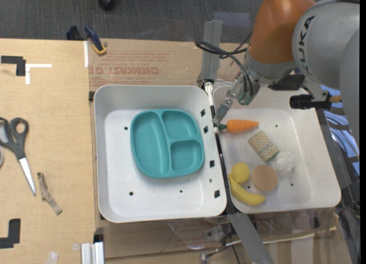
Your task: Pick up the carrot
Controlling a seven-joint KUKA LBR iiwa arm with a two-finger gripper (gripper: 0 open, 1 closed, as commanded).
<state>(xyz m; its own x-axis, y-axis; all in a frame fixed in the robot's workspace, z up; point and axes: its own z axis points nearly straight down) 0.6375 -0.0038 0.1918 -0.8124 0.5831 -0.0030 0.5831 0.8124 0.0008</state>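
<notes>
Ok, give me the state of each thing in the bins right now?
carrot: lying flat in the right bin, green end at the gripper's tip
gripper: low by the carrot's end
teal plate: face up in the left bin
banana: lying flat

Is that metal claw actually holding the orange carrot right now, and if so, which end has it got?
It cannot be told. The gripper sits right at the green-tipped left end of the carrot, which lies in the right bin, but no grip shows.
</notes>
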